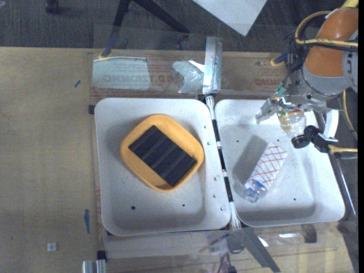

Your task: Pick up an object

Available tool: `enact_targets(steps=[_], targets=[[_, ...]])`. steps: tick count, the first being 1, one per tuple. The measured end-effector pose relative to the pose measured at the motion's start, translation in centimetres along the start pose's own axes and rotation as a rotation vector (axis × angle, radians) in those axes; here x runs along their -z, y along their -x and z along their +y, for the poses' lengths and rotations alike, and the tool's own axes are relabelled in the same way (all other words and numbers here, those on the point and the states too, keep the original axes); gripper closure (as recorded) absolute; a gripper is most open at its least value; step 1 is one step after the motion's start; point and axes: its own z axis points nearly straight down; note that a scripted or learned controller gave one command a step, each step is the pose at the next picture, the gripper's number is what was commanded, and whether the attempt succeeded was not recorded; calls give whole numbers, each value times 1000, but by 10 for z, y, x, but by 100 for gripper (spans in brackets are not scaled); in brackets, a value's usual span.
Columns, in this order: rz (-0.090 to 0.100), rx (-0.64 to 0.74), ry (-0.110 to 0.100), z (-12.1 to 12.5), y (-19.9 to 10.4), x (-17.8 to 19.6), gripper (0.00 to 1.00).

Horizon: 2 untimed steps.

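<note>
Our gripper point(282, 111) hovers over the right bin point(324, 206); we cannot tell its state. The plastic bottle point(265, 169) lies slantwise near the bin's middle. We judge its round, slick body could roll or slip away.

The bench point(45, 152) is tan wood. Two white bins sit on it side by side, touching along their inner edges: the left bin point(108, 198) and the right bin point(318, 203). Behind them, a cardboard sheet point(165, 73) under clear plastic lies flat on the bench, with an upright metal bracket point(212, 64) near its middle.
</note>
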Motion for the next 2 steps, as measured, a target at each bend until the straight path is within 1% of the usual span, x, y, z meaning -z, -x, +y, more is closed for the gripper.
enact_targets(steps=[1,2], targets=[[0,21,2,-37,10,-73,0],[-3,102,8,-20,33,-82,0]])
